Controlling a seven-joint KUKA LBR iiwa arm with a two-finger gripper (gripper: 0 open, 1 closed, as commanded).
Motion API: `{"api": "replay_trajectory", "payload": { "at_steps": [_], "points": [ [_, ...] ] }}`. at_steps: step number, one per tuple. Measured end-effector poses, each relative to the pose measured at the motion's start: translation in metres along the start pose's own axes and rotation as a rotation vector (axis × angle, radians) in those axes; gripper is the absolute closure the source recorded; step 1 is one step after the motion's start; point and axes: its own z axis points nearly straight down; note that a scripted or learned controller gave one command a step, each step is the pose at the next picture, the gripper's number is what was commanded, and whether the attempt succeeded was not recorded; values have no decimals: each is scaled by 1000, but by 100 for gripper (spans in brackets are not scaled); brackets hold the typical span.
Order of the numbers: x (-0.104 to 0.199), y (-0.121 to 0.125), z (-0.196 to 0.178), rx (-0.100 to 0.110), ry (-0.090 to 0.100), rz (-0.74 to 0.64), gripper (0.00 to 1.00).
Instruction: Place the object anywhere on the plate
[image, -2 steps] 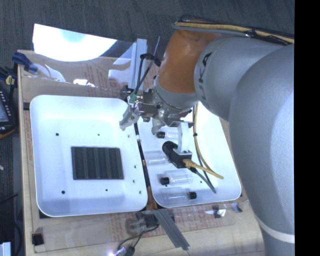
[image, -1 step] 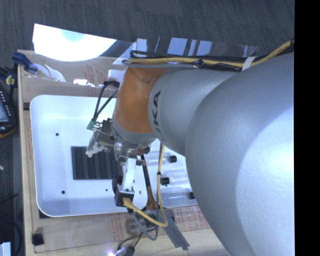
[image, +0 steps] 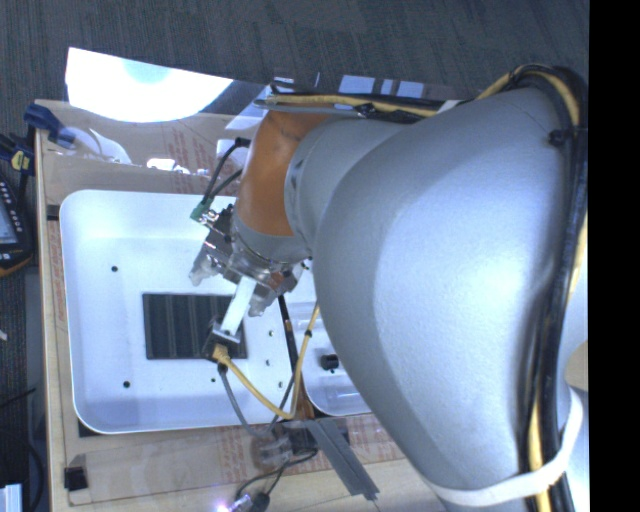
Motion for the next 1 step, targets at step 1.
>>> {"api": "replay_trajectory", "payload": {
  "at_steps": [1],
  "points": [
    [-9, -57, 54, 2, -1, 156, 100]
  ]
}}
